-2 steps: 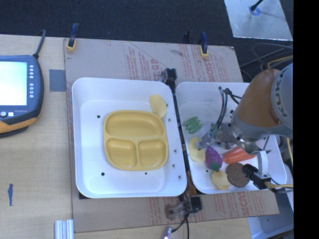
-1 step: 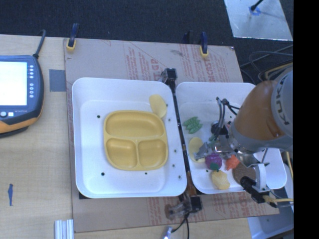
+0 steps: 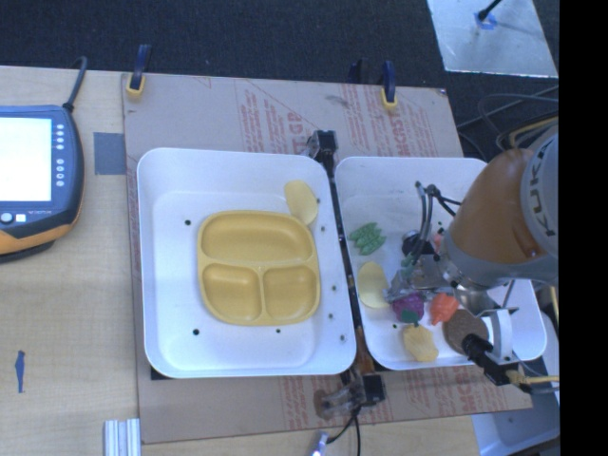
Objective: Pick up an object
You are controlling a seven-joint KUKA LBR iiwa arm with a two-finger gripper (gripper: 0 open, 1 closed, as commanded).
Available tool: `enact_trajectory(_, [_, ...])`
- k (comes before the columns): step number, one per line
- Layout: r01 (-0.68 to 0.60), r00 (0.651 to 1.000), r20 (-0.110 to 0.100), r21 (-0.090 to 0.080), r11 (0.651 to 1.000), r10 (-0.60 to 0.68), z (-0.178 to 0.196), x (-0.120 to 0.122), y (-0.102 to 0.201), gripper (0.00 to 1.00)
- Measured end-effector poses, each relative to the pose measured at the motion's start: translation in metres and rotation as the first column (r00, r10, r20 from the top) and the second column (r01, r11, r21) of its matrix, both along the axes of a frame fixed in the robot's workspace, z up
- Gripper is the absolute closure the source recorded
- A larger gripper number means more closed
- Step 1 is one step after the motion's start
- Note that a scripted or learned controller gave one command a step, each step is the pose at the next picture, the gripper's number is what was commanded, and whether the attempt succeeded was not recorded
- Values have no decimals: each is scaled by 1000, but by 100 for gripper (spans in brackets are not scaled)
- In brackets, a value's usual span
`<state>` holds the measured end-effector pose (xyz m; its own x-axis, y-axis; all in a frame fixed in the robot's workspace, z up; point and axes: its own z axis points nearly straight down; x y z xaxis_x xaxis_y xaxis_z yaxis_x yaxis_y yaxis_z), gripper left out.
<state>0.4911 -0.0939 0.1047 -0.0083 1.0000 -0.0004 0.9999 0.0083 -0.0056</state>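
The right bin holds several small toy items: a green leafy piece, a pale yellow piece, a purple item, an orange-red item, a yellow lump and a brown round piece. The arm comes in from the right, and my gripper hangs low over the right bin, just above the purple item. Whether anything sits between its fingers cannot be made out.
The left bin carries a yellow three-part tray and a pale yellow piece at the tray's upper right. A handheld pendant lies at the far left. Clamps pin the cardboard at the back.
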Motion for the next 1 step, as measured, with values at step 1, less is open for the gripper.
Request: enact_trajectory(1, [4, 1000, 4, 1, 1000, -4, 87, 94, 53, 100])
